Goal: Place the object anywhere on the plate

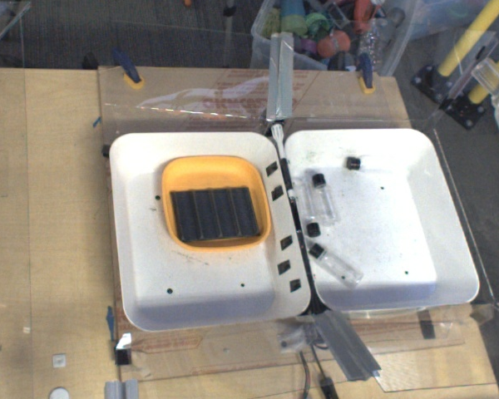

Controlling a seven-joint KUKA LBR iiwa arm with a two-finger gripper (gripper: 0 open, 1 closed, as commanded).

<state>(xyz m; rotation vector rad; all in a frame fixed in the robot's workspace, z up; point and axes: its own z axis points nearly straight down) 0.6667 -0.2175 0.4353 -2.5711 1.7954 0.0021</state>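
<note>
Gripper: how far it is opening, and whether it is carrying anything, cannot be told.
Object: a dark ribbed block (214, 214) is lying flat on the plate, covering most of its floor and sitting slightly toward its near edge.
Plate: an orange-yellow plate (183, 169) with rounded corners is resting in the left bin.
Left bin: the white left bin (141, 264) is surrounding the plate on all sides.
Divider: a strip (292, 223) carrying a row of small black squares is running just right of the plate, where the two bins are meeting.
Right bin: the right bin (399, 223) is sitting beyond the divider from the plate.
Tubes: two clear tubes with black ends (322, 196) (336, 262) are lying right of the plate, close to the divider.
Black piece: a small black piece (353, 163) is sitting farther right of the plate than the tubes.
Tote: a clear tote of coloured toys (333, 15) is standing well behind the plate, off the bench.
</note>
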